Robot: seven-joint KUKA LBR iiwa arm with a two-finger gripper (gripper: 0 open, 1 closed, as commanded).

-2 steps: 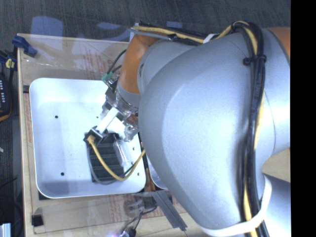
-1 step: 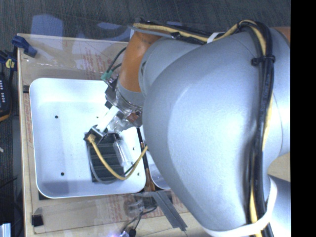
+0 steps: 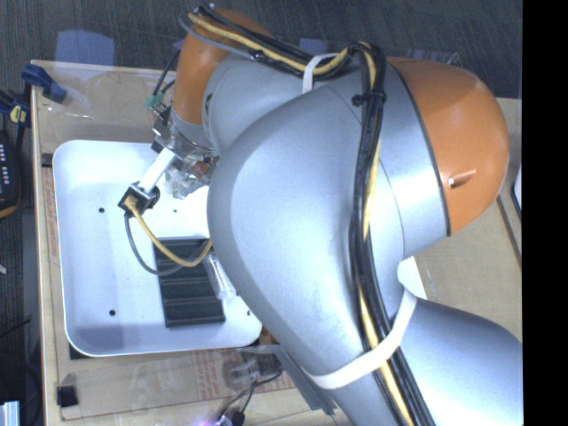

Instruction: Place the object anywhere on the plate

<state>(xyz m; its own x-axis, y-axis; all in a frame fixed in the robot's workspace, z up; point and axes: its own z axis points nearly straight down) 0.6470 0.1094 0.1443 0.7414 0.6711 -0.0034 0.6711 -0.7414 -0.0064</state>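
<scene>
A dark grey ribbed rectangular piece lies flat in the left white bin, near its front right part. My gripper hangs over the bin's far right area, up and slightly left of that piece and apart from it. A white bracket with a black end sticks out from the wrist toward the left. From it a yellow and black cable loops down over the ribbed piece's top edge. The grey arm with its orange band covers the bin's right side and most of the bench to the right.
The bin stands on a wooden bench with a blue clamp at its far left corner. Dark equipment lies beyond the bench's left edge. Loose wires sit in front of the bin.
</scene>
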